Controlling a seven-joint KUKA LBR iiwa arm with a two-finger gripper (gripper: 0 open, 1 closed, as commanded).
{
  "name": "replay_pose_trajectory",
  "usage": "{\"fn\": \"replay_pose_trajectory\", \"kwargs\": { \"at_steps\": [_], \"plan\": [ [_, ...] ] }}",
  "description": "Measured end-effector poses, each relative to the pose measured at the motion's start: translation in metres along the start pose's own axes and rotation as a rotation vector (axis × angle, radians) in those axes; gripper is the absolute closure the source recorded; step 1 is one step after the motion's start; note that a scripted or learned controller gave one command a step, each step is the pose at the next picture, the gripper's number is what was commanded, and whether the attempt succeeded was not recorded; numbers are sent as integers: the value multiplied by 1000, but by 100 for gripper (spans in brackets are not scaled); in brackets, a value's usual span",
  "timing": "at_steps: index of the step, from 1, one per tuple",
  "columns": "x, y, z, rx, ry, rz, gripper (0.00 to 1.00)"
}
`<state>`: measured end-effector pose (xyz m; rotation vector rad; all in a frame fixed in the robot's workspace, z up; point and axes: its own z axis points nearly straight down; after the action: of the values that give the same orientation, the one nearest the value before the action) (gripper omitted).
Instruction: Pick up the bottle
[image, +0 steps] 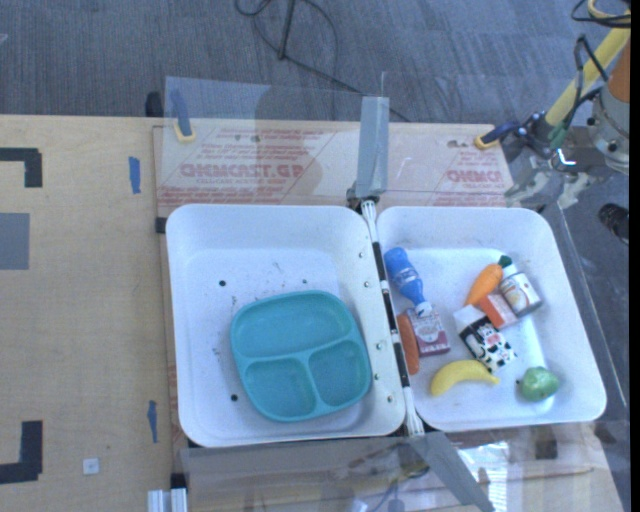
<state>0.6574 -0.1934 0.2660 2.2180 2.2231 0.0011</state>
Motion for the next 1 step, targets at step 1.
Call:
{"fn": "replay_pose_trajectory", "kwargs": {
  "at_steps": [1],
  "plan": [
    [59, 10, 85, 1, 0, -9, 0]
  ]
}}
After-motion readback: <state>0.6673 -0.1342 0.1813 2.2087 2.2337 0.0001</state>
